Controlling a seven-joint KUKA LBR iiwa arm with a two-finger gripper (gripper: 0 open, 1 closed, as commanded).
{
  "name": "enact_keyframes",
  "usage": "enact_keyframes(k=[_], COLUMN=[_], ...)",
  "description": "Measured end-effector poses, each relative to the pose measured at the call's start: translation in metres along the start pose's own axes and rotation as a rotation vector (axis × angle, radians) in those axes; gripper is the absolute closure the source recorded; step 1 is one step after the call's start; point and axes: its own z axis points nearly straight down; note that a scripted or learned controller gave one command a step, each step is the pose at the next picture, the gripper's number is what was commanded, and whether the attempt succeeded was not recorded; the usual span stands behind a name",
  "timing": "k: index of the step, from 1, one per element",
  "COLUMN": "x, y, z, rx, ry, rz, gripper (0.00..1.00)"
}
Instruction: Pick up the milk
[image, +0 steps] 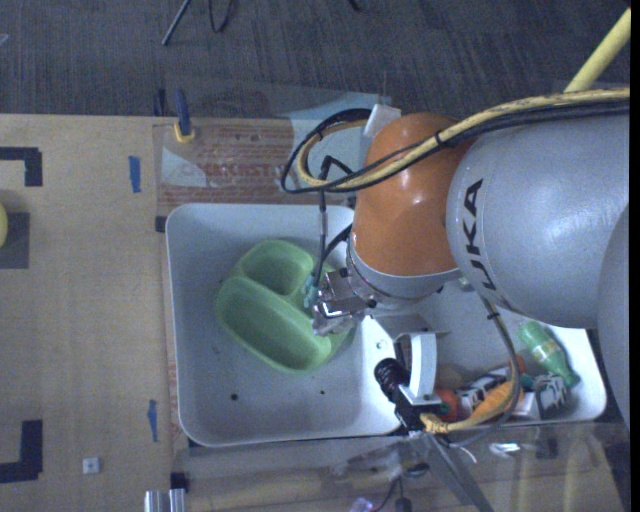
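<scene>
Jaws: hidden beneath the arm's orange wrist (405, 195), state cannot be told, poised over the green divided tray (270, 305) in the left white bin (200, 380); milk: not identifiable among clutter in the bin to the right of the jaws; green bottle (545, 350) there.

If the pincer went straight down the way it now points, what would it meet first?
Most likely the green two-compartment plastic tray: the pincer hangs over the tray's right edge in the white bin. Depth is unclear from this slanted view, so it might meet the rim rather than a compartment.
</scene>
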Motion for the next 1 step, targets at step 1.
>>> enact_keyframes(k=[1], x=[0.0418], y=[0.0102], z=[-0.0540], rx=[0.001], ry=[0.001], rz=[-0.275], gripper=[1.00])
